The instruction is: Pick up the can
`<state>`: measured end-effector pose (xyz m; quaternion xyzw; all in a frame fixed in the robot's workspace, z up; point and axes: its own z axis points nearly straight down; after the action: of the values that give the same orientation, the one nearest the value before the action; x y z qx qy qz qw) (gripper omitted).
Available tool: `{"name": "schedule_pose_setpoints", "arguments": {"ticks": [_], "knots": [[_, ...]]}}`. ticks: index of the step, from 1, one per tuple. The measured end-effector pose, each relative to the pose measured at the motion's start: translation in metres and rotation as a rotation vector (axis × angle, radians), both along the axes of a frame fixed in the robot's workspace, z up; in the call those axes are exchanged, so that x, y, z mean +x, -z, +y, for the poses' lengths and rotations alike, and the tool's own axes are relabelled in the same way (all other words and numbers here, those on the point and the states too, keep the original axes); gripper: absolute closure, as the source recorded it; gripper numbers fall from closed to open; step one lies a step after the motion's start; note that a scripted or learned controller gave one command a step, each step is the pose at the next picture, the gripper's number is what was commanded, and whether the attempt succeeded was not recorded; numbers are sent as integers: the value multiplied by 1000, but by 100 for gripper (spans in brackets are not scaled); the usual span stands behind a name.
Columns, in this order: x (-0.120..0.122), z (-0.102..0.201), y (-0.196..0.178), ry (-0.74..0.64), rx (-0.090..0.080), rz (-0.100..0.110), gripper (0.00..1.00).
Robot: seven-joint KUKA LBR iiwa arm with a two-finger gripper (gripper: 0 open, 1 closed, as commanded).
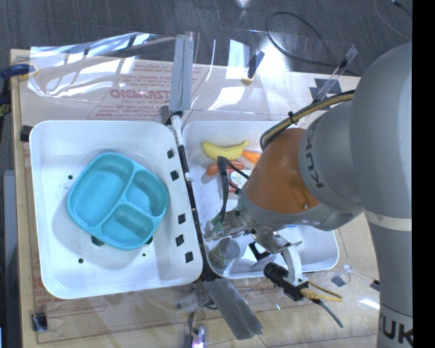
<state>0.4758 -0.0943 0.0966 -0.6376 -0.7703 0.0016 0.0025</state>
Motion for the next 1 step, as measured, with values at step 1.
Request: {"name": "schedule_pose_setpoints", "arguments": {"ticks": [1], "knots": [[2, 97, -94, -362, 0, -5, 100]]}}
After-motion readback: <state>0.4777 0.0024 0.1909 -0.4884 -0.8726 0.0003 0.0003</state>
